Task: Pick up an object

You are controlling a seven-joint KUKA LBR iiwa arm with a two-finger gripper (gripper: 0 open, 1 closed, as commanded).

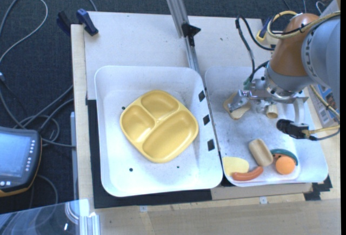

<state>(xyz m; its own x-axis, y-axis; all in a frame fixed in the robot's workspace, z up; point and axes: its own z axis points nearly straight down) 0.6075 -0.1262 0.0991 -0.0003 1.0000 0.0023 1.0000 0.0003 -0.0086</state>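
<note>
- the arm reaches in from the right, orange band up top, and the gripper sits low over the upper part of the right bin, right at a tan, bread-like piece.
- risk one: the fingers are at the edge of that tan piece rather than square over it, so i judge a close here could nudge it aside or catch only a corner, and it would drop on the lift.
- risk two: the piece lies close to the wall between the bins, so a push toward the left could jam it against that wall (not much room to chase it there).
- risk three: the black cable end dangles just beside the work area and could snag or sweep the toys below.
- the pincer: metal fingers point toward the tan piece and seem to touch it, but whether they are spread or pressed together, i cannot tell; nothing shows clearly between them.
- other candidates wait at the bin's near end: a wooden cylinder, an orange ball, a red sausage and a yellow slice, all bunched together.
- the left bin carries a yellow divided plate, well apart from the action.
</note>
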